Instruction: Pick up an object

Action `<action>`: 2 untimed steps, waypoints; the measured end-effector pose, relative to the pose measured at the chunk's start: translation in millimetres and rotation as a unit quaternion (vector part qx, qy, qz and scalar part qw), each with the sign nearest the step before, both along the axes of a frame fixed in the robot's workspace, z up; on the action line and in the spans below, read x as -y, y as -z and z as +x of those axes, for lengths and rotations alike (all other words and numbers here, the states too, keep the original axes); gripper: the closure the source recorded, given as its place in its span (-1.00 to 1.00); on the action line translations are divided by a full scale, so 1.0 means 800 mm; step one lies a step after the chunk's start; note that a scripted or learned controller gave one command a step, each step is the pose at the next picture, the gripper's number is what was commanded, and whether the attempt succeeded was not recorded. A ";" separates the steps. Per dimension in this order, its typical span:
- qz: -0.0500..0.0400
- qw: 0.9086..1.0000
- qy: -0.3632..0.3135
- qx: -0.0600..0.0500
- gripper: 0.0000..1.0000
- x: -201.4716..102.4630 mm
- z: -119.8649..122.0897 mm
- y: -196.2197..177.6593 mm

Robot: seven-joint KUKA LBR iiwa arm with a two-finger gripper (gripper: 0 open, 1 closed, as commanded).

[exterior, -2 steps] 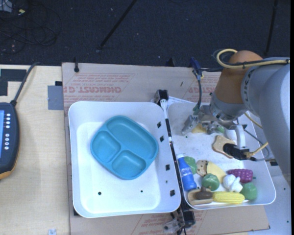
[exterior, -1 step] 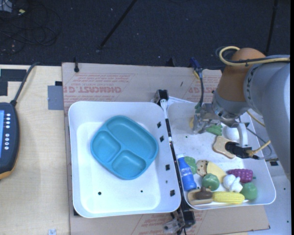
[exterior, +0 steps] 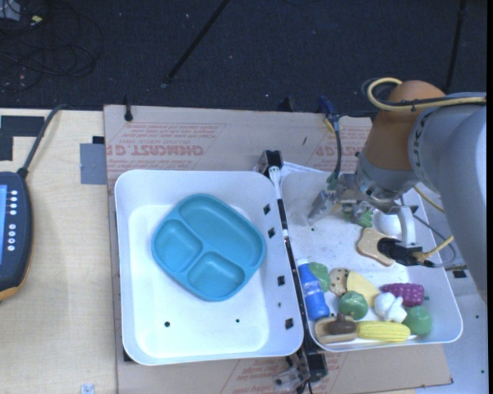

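My gripper (exterior: 332, 203) hangs over the back part of the right bin (exterior: 452, 322), open, with nothing between its fingers. Under it lies bare bin floor. Just to its right sit a small green piece (exterior: 363, 217) and a white piece (exterior: 387, 222). A tan bread-shaped toy (exterior: 371, 244) lies a little nearer the front. Along the front of the bin lie a blue bottle (exterior: 314, 292), a corn cob (exterior: 383, 331), purple grapes (exterior: 403, 292), a yellow wedge (exterior: 361, 285) and several other toy foods.
The left bin (exterior: 131, 302) holds a blue divided plate (exterior: 208, 245). A dark divider (exterior: 284, 245) runs between the two bins. The grey arm (exterior: 444, 162) covers the right bin's back right corner. A tablet-like pendant (exterior: 0, 228) lies at the far left.
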State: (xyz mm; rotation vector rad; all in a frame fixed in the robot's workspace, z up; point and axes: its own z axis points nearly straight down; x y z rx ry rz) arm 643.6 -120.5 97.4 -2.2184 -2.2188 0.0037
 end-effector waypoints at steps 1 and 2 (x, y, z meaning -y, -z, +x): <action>-0.002 1.000 0.001 0.005 -1.00 0.039 0.002 -0.089; -0.001 1.000 0.000 0.003 -1.00 0.034 -0.048 0.011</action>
